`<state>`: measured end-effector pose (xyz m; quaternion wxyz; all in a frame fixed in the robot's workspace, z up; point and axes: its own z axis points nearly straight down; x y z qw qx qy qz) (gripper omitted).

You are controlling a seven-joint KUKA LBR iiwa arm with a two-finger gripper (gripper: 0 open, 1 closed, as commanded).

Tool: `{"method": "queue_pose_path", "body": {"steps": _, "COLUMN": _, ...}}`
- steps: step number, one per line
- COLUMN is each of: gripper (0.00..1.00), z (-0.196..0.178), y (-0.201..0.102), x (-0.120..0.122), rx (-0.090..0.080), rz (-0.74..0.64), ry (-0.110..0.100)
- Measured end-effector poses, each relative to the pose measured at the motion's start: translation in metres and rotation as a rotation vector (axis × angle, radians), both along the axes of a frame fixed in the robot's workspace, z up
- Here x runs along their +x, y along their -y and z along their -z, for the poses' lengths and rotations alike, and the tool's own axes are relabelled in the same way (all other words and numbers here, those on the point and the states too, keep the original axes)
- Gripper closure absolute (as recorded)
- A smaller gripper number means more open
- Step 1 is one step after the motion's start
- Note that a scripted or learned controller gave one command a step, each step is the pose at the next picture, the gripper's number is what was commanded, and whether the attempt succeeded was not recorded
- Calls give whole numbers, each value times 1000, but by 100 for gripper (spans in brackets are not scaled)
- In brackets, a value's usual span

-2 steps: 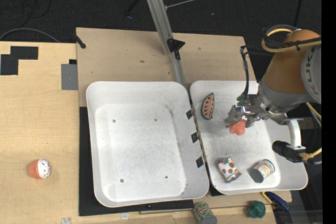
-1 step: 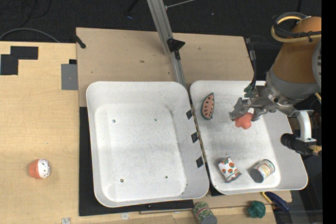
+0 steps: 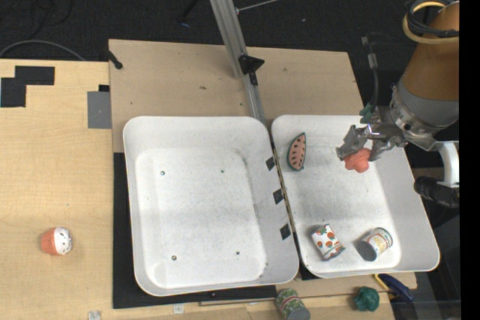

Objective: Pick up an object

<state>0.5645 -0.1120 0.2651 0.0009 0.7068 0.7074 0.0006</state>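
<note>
arm: grey KUKA, orange band above wrist, reaching in from the right over the right bin [image 3: 420,251]
gripper: gripper [image 3: 358,154] sits above the upper middle of the right bin, angled left
fingers: closed in on a small red object [image 3: 359,162]; it shows at the fingertips, so it looks gripped
red object: at the finger ends, seems just clear of the bin floor, though the slant view makes height hard to judge
other items, right bin: watermelon slice toy [image 3: 298,151] near the left wall; spotted white cup [image 3: 326,242] and a small can [image 3: 375,243] at the lower end, well apart from the gripper
left bin: left bin [image 3: 135,161], beside the right one, walls touching
off-bin: red-white ball [image 3: 56,241] on the bench far left; green item [image 3: 366,299] at bottom edge
step: grasp made, my read is early lift
next move: straight rise, keep squeeze steady; piece is small and held near the tips, so slip is the risk
progress: most of the pick done if hold lasts
</note>
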Motion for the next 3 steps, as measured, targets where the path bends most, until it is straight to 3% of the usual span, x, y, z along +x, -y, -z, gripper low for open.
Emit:
{"method": "queue_pose_path", "body": {"steps": 2, "gripper": 100, "z": 2, "y": -114, "x": 17, "rx": 2, "rz": -4, "ry": -4}}
{"method": "queue_pose_path", "body": {"steps": 3, "gripper": 100, "z": 2, "y": -160, "x": 15, "rx": 2, "rz": -3, "ry": -5}}
